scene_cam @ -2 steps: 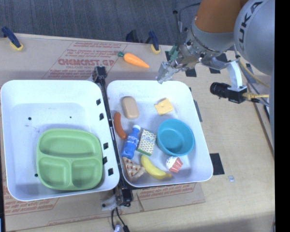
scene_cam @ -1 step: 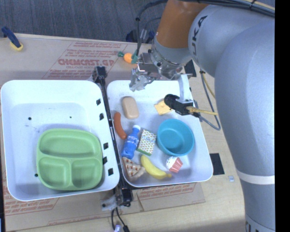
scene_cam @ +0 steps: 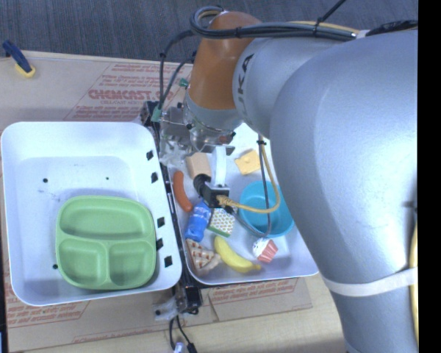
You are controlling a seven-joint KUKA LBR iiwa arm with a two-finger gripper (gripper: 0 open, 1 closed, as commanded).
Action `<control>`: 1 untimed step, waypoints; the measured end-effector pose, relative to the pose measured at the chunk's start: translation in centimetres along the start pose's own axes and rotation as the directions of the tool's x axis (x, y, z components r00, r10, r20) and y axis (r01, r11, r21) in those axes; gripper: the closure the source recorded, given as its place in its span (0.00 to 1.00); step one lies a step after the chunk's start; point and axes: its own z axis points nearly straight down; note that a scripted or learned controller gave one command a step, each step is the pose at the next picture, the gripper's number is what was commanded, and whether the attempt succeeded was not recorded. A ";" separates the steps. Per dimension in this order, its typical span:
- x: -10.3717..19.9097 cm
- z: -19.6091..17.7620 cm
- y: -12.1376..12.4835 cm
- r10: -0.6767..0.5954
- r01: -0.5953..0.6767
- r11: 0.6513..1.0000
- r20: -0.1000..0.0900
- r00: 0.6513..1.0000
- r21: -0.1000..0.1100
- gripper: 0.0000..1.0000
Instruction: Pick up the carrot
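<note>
Gripper [scene_cam: 182,147] down at the far left corner of the right bin [scene_cam: 301,265], under the orange wrist band; open or closed, cannot tell. Carrot [scene_cam: 181,190] flat near that bin's left wall, just below the gripper, apparently not held. Blue bottle [scene_cam: 198,221] just beside the carrot's near end. Banana [scene_cam: 235,257], pizza slice [scene_cam: 201,255] and cupcake [scene_cam: 265,249] along the near side. Blue bowl [scene_cam: 267,206] and cheese wedge [scene_cam: 247,162] further right. Green divided plate [scene_cam: 106,242] in the left bin [scene_cam: 29,145].
</note>
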 end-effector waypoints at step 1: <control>1.1 -15.8 -1.0 0.219 -0.219 0.976 -0.008 0.976 -0.016 1.00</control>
